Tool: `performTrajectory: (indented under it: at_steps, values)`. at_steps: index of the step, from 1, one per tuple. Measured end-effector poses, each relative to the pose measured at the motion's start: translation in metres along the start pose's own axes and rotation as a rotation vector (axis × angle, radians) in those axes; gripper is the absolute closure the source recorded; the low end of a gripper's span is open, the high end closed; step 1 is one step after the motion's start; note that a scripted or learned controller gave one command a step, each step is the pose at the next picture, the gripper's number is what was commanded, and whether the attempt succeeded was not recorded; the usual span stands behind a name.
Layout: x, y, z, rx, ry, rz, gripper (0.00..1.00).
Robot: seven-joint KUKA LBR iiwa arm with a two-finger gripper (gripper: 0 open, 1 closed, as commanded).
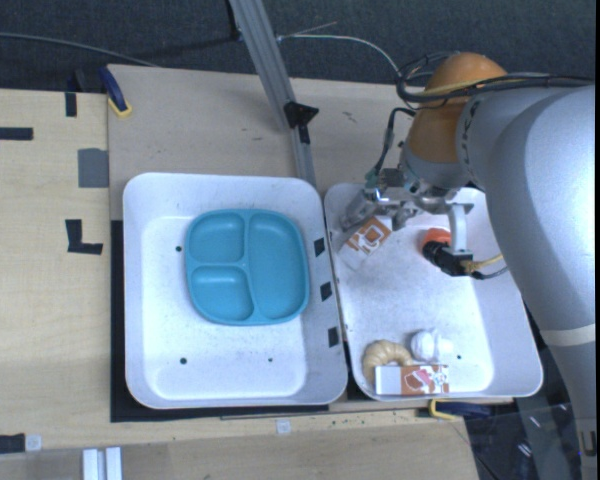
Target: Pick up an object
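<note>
- Where the counter shows bare at far left, black tape marks lie on pale wood, and a blue-and-yellow clamp sits at the upper corner of the tan board.
- Left bin: holds a teal divided plate with three compartments, lying flat in the bin's upper middle.
- Grey metal bar slants down from the top edge to the back rim between the bins.
- Right bin: small orange-and-white carton in its upper left corner, tilted, near the wall.
- Jaws sit right at the carton's upper edge. Cannot tell how far open they are or whether they have hold of it.
- Front of right bin: tan croissant-shaped piece, an orange-and-white box flat against the front wall just below it, a white lump touching the croissant's right end.
- Grey arm with orange band reaches in from the right, over the bin's right side.
</note>
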State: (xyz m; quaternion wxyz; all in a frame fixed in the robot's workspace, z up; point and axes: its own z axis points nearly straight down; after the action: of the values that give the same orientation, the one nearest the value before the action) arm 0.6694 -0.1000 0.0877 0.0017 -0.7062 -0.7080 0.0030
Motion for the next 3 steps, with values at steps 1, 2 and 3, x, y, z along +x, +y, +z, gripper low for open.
performTrajectory:
  at_steps: [1,2,3]
  values:
    - [0.001,0.0,-0.011,0.0,0.0,-0.002,1.0]
    - [0.001,0.01,-0.06,-0.011,0.001,0.0,1.0]
    - [0.0,0.007,-0.124,-0.013,0.001,0.001,1.0]
